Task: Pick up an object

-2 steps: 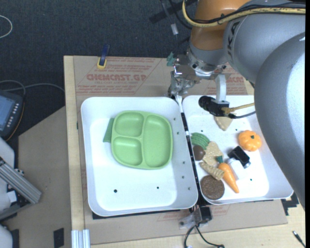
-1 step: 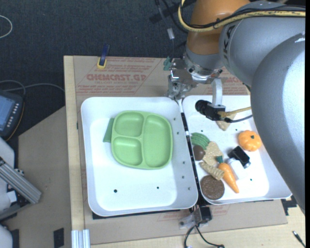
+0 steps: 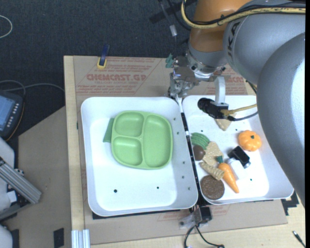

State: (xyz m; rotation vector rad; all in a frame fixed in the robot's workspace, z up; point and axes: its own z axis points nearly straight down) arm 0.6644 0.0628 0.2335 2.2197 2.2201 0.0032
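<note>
Toy food point(image 3: 219, 162) is left lying in the right bin point(image 3: 271, 186); nothing is seen held by the gripper point(image 3: 180, 89), its opening unclear. A descent is needed next.

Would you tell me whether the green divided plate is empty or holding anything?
Empty: the green divided plate shows three bare compartments, lying flat in the left bin.

The big grey arm point(image 3: 271, 53) comes in from the right side, its orange band point(image 3: 215, 12) near the top edge, and below the band the wrist bends down so the hand point(image 3: 180, 87) points downward.
</note>
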